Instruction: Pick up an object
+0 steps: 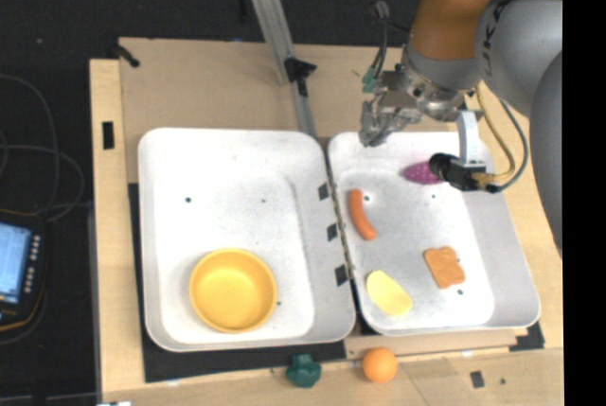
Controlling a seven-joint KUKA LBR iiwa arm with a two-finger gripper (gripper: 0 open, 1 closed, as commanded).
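Note:
The right bin (492, 300) holds an orange sausage-shaped piece (361, 214), a pale yellow oval piece (387, 292), an orange-brown block (443, 266) and a purple item (419, 172) partly hidden behind a black part of the arm. My gripper (376, 130) hangs over the far left corner of this bin, above and behind the sausage piece. Nothing shows between its fingers, and I cannot make out whether they are open or shut.
A yellow bowl (233, 289) sits in the near part of the left bin (227, 177). On the bench in front of the bins lie an orange ball (379, 364) and a small green object (303, 370). A metal pole (270, 11) slants up behind the bins.

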